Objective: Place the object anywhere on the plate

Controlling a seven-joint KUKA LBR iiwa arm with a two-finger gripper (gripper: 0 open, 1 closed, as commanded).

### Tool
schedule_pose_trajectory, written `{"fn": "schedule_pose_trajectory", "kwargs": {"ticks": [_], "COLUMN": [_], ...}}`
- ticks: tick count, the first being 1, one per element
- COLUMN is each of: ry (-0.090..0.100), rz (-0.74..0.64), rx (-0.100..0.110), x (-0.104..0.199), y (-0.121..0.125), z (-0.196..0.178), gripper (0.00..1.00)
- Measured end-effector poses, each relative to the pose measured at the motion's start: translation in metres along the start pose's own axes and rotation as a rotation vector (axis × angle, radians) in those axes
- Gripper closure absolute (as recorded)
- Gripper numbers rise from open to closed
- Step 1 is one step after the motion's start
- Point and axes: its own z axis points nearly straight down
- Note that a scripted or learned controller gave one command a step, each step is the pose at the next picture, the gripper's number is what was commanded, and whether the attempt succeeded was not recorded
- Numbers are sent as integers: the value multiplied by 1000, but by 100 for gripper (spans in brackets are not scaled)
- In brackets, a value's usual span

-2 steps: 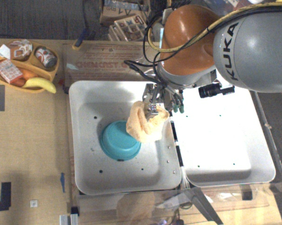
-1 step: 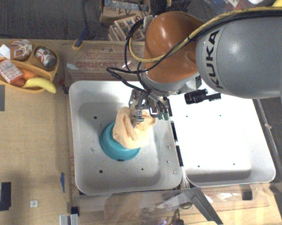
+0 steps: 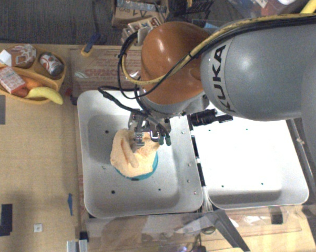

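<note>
The tan, bread-like object (image 3: 130,155) lies on a teal plate (image 3: 149,171) in the left bin (image 3: 94,140), at about six o'clock from the gripper (image 3: 147,135). I judge placing is nearly done; next I would let go and lift straight up. I cannot tell the claw's state: the arm's bulk hides much of it, and the object covers most of the plate.
</note>
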Motion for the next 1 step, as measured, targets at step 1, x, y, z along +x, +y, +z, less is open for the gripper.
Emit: {"fn": "schedule_pose_trajectory", "kwargs": {"ticks": [1], "ry": [-1], "rz": [0], "rx": [0], "x": [0], "y": [0], "z": [0], "gripper": [0]}}
